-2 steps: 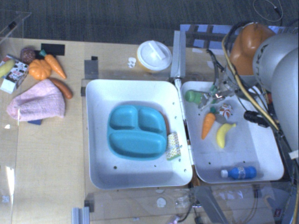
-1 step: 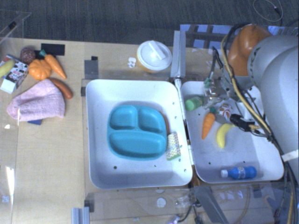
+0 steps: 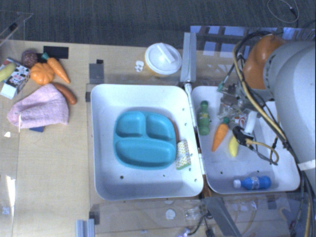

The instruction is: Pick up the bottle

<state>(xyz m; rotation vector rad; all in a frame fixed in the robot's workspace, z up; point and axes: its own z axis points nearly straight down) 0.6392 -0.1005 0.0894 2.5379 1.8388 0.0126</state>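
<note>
In the right bin, a green bottle lies along the left wall. A blue bottle with a white cap lies on its side near the front edge. My gripper hangs over the middle of this bin, wrapped in cables, just right of the green bottle and above a toy carrot. Nothing is visibly held in it. A yellow toy lies beside the carrot, partly under a black cable.
The left bin holds a blue divided plate and a patterned sponge. A white lid sits behind the bins. A pink cloth and toy vegetables lie on the bench at far left.
</note>
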